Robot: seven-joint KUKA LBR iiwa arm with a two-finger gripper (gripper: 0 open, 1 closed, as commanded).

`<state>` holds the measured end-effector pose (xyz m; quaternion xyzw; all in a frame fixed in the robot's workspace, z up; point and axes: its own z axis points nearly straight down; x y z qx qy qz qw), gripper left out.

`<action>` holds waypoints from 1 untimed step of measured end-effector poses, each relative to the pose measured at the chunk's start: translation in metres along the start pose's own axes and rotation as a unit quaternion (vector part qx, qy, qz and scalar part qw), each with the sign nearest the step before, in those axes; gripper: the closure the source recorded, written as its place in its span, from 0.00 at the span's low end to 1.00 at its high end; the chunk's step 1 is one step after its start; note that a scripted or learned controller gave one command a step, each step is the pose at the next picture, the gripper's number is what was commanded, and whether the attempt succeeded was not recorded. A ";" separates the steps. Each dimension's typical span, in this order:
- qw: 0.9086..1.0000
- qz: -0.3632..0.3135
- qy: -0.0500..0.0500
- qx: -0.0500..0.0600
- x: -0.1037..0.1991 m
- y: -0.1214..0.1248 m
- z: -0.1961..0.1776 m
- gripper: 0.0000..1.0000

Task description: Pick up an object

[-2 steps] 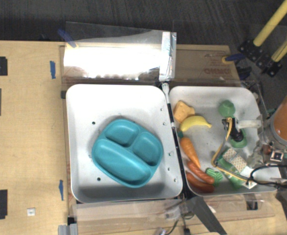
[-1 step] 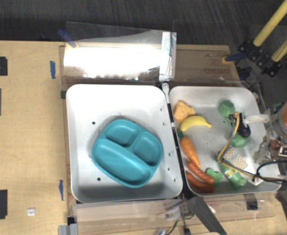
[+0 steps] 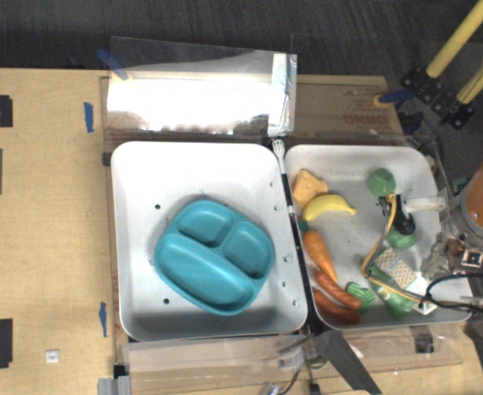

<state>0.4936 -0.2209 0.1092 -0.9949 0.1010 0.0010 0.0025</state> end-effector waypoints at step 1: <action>1.000 -0.002 0.002 0.000 0.004 -0.001 -0.008 1.00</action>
